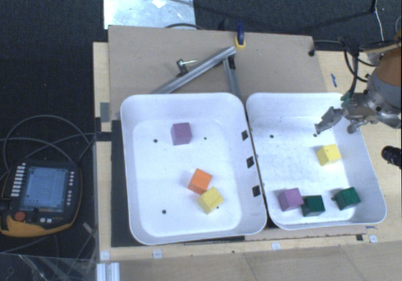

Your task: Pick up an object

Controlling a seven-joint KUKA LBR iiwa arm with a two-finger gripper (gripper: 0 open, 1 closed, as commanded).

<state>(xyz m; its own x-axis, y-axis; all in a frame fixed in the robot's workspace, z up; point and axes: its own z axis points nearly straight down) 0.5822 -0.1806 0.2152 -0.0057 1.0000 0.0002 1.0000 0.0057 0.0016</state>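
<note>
Camera view from above shows the claw (pixel 337 121) hanging over the right bin (pixel 276 110), just up from the yellow cube (pixel 328 154) that lies in that bin; its fingers stand apart with nothing between them. Farther down from that cube, along the bin's near wall, sit a purple cube (pixel 290 198) and two dark green cubes (pixel 313 205) (pixel 346 197). This reads as the approach step, no grasp made yet. Next, I judge, the claw must shift down over the yellow cube, lower around it, and close squarely on its sides.
</note>
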